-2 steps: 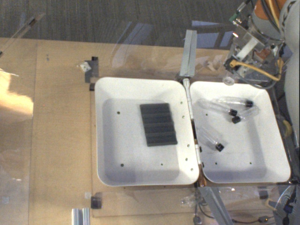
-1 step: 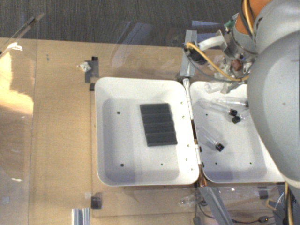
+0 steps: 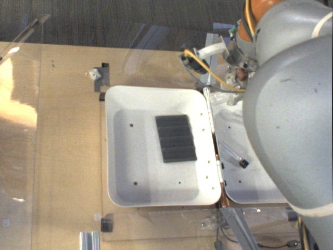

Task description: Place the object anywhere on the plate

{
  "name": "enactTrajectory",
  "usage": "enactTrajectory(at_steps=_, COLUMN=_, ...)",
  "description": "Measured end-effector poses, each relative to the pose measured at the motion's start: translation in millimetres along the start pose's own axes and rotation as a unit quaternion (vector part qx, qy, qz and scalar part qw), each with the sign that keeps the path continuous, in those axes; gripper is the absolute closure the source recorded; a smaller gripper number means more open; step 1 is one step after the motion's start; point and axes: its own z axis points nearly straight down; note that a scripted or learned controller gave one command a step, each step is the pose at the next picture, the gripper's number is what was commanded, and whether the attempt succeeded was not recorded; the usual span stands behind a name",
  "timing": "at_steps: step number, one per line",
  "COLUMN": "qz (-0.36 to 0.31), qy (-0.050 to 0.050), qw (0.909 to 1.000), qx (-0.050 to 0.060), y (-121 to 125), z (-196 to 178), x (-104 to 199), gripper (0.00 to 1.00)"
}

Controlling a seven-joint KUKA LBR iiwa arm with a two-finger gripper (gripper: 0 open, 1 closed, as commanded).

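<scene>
A dark grey ridged rectangular plate [image 3: 176, 138] lies flat in the middle of the left white bin [image 3: 117, 155]. A small black object [image 3: 243, 163] rests on the floor of the right bin [image 3: 234, 186], near that bin's left wall, with a thin clear streak beside it. The arm's large grey link [image 3: 291, 124] covers most of the right bin. My gripper [image 3: 235, 76] hangs over the right bin's far left corner, under the orange band [image 3: 268, 1], well away from both the black object and the plate. Its tips are hidden among the wrist parts and cables.
A yellow and white cable loop [image 3: 200, 61] sticks out left of the wrist, above the bins' far rims. The rims of the two bins meet in a ridge [image 3: 213, 139]. Small black brackets [image 3: 103, 78] [image 3: 106, 223] sit on the wooden bench by the left bin's corners.
</scene>
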Motion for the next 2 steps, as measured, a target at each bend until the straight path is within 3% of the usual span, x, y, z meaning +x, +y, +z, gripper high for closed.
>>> enactTrajectory(at_steps=1, qz=-0.001, qy=0.0, qw=1.0, qx=0.0, y=-70, z=71, x=-8, gripper=1.0)
enactTrajectory(at_steps=2, qz=-0.022, qy=0.001, qw=0.9998, qx=0.0, y=-147, z=57, x=18, gripper=1.0)
